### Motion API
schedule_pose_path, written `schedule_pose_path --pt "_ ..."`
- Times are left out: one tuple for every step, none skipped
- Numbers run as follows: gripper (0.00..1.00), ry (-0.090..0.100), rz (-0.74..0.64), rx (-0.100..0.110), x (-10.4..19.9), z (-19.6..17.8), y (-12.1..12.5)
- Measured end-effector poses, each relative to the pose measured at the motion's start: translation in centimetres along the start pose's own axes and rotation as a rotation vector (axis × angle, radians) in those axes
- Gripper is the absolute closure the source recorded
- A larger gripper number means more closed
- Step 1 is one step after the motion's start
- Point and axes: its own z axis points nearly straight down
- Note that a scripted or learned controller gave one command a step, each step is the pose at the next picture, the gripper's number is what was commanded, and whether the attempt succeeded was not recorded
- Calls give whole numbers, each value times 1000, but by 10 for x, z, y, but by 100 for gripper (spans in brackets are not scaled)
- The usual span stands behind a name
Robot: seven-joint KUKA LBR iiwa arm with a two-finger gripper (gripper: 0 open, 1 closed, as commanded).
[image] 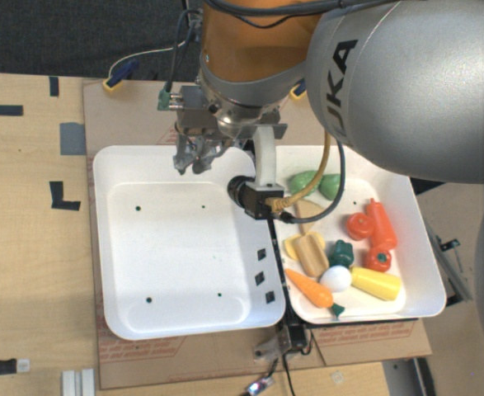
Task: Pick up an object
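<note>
Near edge of the right shallow white plastic bin (423, 304): orange toy carrot with a green tip (312, 288) lying slantwise at near-left, small white ball (335, 278) just right of it, yellow corn-like cylinder (376, 284) touching the ball on the right. One row farther: tan wooden-looking block (310, 252), dark green pepper-shaped piece (340, 253) right of it, small red tomato-like piece with a green cap (378, 260) farther right. Farther again, along the right side: round red tomato (359, 225) with a long orange-red piece (381, 222) touching it. Far part of that bin: light green leafy piece (317, 182), partly behind a yellow hose.

Left shallow white plastic bin (110, 246): bare floor with four dark dots.

Two-finger gripper (194, 160) hangs over the far edge of the left bin, under the orange-banded wrist; dark fingertips close together, almost closed, nothing visible between them. All candidate objects sit in the right bin, well apart from the gripper.
</note>
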Motion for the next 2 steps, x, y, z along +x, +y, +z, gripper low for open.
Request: schedule_pose_path --pt "100 10 3 -33 6 -156 25" --pt "100 4 3 -15 25 -147 -15"
